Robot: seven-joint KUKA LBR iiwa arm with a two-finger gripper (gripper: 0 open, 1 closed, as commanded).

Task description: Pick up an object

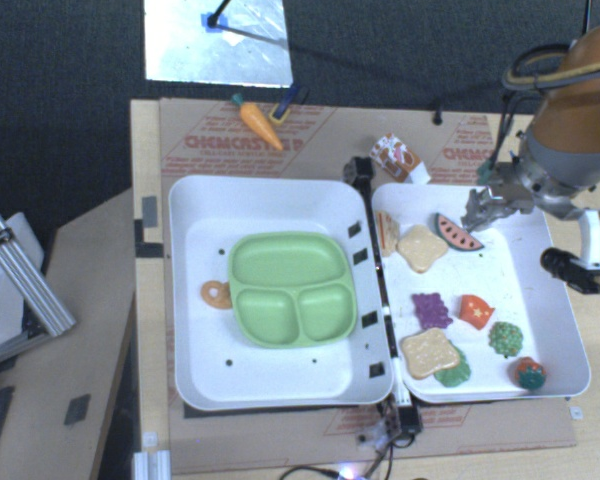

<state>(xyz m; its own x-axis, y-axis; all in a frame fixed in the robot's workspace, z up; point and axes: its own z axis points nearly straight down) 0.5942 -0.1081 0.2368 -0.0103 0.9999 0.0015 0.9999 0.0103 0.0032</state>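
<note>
Watermelon slice (459, 234) lies flat in the right bin (565, 343), upper part, just under the gripper (479, 211); likeliest target, by my reading. Looks like a toy food piece: light, stiff, thin, probably smooth plastic and a bit slippery. Lying flat it offers little height, so best hold is across its narrow width, jaws straddling the curved rind edge and the straight edge. Gripper hovers at the slice's upper left end, close to touching; whether the jaws are wide or narrow I cannot tell, and nothing shows between them. Just left: a tan toast piece (421, 247). Lower in the bin: purple grapes (431, 310), an orange piece (476, 311), broccoli (505, 339), second toast (429, 349). Left bin (195, 368) holds a green tray (289, 288) and a pretzel (216, 294). A carrot (259, 124) lies on the worktop (100, 258) beyond the bins.
</note>
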